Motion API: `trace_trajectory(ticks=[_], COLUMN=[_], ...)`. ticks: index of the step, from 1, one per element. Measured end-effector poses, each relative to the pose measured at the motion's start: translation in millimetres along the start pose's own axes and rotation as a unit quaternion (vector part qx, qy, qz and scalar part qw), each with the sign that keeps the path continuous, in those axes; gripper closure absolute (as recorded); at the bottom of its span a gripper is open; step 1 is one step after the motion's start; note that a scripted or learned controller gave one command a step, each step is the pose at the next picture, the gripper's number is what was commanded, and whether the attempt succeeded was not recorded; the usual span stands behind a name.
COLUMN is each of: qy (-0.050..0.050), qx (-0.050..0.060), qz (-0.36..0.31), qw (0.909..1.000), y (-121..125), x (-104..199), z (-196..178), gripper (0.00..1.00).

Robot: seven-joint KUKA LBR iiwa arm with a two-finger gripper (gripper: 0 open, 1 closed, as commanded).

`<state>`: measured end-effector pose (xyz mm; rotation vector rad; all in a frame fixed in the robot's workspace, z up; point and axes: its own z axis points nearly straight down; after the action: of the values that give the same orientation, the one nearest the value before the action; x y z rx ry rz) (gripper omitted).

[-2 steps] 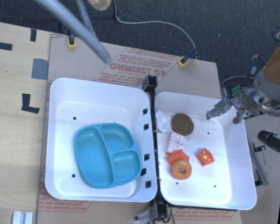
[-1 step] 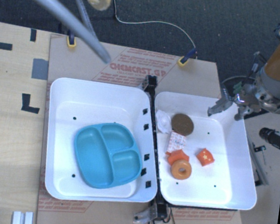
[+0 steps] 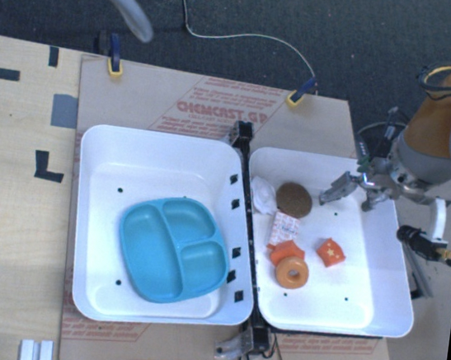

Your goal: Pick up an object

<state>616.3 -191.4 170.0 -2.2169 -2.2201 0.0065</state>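
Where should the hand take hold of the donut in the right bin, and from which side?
Grip the donut across its outer rim, coming straight down from above. It lies flat, hole up, and an orange piece touches its upper-left edge, so close the fingers along the freer lower-left to upper-right line.

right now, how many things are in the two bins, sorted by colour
blue: 1, the divided tray in the left bin
brown: 1, the round cookie
orange: 3, the donut, the block touching it, the cube
white: 2, the crumpled piece, the printed packet
total: 7, six of them in the right bin
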Motion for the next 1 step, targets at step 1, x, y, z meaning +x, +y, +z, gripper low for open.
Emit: trace_trajectory(ticks=[1], qy=[0.0], qx=[0.0], qz=[0.0], qw=[1.0], y=[-6.8], x=[9.1], z=[52.6], gripper=[0.0])
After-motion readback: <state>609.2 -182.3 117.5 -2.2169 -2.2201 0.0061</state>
